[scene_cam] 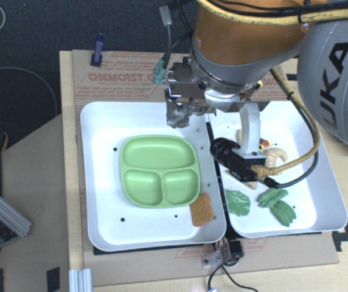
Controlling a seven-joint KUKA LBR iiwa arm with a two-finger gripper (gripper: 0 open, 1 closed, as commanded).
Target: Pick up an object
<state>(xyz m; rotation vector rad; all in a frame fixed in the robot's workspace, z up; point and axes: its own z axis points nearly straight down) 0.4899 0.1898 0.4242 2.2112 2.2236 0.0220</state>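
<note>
Red print reading "CHEMCAST" runs along the brown board [125, 72] left of the gripper, with smaller red lines above and below it too fine to read. Large black letters "UKA" stand on the grey arm [338, 72] to its right.

Grey arm [338, 59] entering from the right, orange band [247, 11] filling the top, wrist tilted downward, gripper [177, 119] low at upper centre, black cable looping beside it
</note>
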